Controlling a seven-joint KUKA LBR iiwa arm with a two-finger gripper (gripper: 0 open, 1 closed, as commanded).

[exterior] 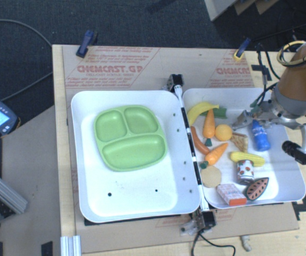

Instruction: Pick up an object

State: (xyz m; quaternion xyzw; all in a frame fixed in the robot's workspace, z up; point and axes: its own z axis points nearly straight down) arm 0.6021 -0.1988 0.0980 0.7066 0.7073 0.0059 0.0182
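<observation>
Nearest the camera, at the front of the right white bin [291,188], lie a pink rectangular block [230,194] and, just beside it, a dark watermelon-slice toy [257,188]. Behind these sit a round beige cookie-like disc [212,176] and a small red-and-white can [245,170], with a short yellow banana-shaped piece [247,157] above the can. Further back, an orange carrot toy [216,154] rests near a long thin orange-red piece [197,141], and a round orange ball [224,133] sits beside a second upright carrot [210,123]. A blue bottle [259,135] lies to the right of the ball, directly under the pincer [251,117]; I cannot tell how the pincer stands or whether it holds anything. At the bin's far edge lies a yellow banana [201,111].

In the left white bin [88,196] rests a light green three-compartment plate [131,137].

The grey arm with its orange band [298,81] comes in from the right over the brown table [142,63].
</observation>
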